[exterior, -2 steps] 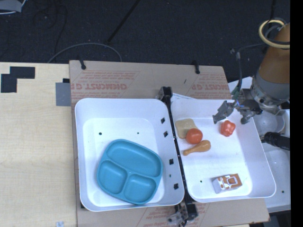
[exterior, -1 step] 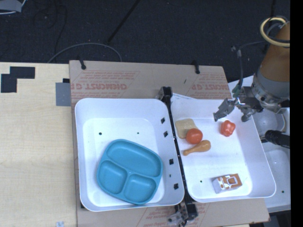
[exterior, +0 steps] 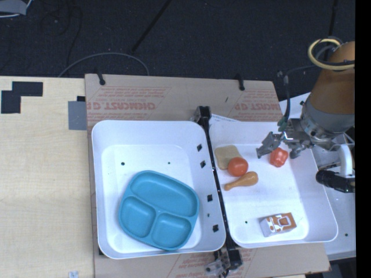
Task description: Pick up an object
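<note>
My gripper [exterior: 282,150] hangs over the back right of the right bin [exterior: 313,213], fingers spread apart and open. A small red object [exterior: 279,157] sits in the gap between the fingertips; neither finger visibly presses on it. Further left in the same bin lie a red ball-like thing [exterior: 237,167], a tan flat piece [exterior: 226,153] behind it and a tan drumstick-shaped thing [exterior: 242,181]. A small white and orange box [exterior: 278,223] lies near the bin's front.
The left bin [exterior: 110,155] holds a blue divided plate [exterior: 157,209]. A black divider [exterior: 211,178] runs between the two bins. Cardboard [exterior: 174,100] lies under and behind them.
</note>
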`<state>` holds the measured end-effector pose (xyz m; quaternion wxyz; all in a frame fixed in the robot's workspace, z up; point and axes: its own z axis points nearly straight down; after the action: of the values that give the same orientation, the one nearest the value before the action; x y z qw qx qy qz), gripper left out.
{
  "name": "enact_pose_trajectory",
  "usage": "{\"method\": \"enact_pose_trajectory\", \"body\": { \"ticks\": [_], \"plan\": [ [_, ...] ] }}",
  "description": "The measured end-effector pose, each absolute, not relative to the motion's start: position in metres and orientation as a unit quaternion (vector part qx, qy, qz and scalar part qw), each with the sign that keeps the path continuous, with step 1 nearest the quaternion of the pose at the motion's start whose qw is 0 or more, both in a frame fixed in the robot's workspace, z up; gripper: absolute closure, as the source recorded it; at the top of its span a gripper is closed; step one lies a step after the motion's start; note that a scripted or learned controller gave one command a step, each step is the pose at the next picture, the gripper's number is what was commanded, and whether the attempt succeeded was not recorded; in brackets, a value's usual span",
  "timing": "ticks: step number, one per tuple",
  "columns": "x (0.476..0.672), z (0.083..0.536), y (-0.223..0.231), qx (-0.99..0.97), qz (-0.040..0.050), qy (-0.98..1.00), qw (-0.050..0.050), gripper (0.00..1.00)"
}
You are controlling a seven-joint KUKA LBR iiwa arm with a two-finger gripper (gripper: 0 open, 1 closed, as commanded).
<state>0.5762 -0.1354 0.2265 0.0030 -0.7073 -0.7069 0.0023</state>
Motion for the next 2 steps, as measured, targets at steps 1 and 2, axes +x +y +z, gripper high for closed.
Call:
{"method": "enact_pose_trajectory", "body": {
  "ticks": [1,2],
  "plan": [
    [0.576,0.166,-0.139,-0.707,0.001,-0.707,0.002,0.0],
    [0.574,0.123,-0.136,-0.707,0.0014,-0.707,0.002,0.0]
  ]
}}
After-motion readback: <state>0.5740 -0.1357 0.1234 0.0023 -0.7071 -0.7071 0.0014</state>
